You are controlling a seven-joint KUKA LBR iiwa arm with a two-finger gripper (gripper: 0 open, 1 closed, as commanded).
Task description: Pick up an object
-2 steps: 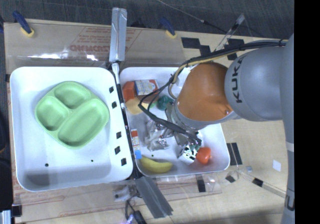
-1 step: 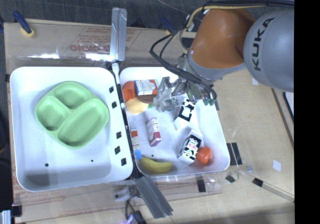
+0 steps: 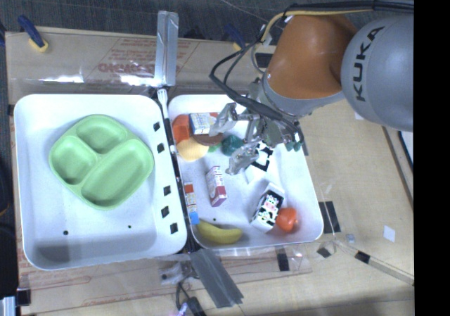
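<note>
Nearest the lens, the grey KUKA arm with its orange band point(image 3: 309, 54) is reaching in from the right and hanging over the right-hand shallow white bin point(image 3: 309, 188). Its two-finger gripper point(image 3: 242, 140) is hovering over the upper middle of that bin, metal fingers point(image 3: 239, 158) spread apart with nothing between them.

Candidate objects are lying in this bin:
- a small red-and-white carton point(image 3: 203, 123) at the upper left, touching an orange round fruit point(image 3: 181, 127) and a yellow rounded fruit point(image 3: 190, 149);
- a teal rounded object point(image 3: 230, 143), partly hidden just beside the fingers;
- a second small carton point(image 3: 216, 186) lying flat near the middle;
- a yellow banana point(image 3: 219, 234) along the lower wall;
- a black-and-white cow-patterned carton point(image 3: 266, 210) touching a red-orange tomato-like ball point(image 3: 286, 219).

A green three-compartment plate point(image 3: 102, 160) is sitting in the left-hand white bin point(image 3: 28, 188), well apart from the work.

Recommended procedure: the teal object appears the closest target. Centre the fingers so they are straddling it alone, keeping clear of the neighbouring carton and fruit. Descend fully before closing; a rounded body is likely to slip from a shallow pinch.
</note>
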